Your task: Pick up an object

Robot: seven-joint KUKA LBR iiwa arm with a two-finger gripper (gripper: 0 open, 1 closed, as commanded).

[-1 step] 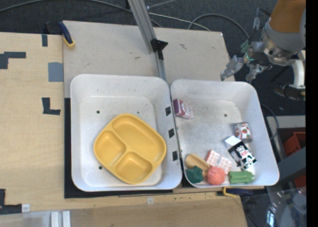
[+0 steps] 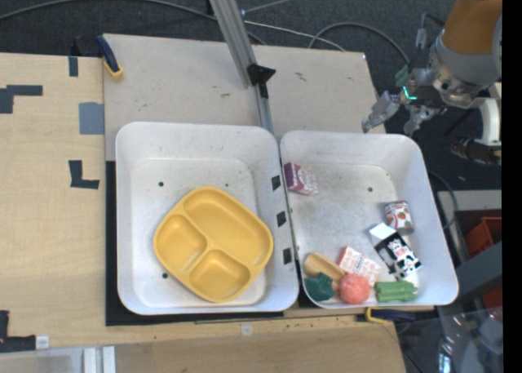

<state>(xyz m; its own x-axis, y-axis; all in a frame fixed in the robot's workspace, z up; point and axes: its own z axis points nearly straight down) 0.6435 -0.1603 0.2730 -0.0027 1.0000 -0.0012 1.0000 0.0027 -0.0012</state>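
In the camera view, the gripper hovered past the right bin at its one o'clock corner, fingers parted, holding nothing. The nearest object, a pink packet, lay isolated at ten o'clock; descending squarely over it seemed best.

I read this as a robotics lab: my arm comes in at 2 o'clock over a bench with 2 white bins, tape marks at 9, loose cables at 12.
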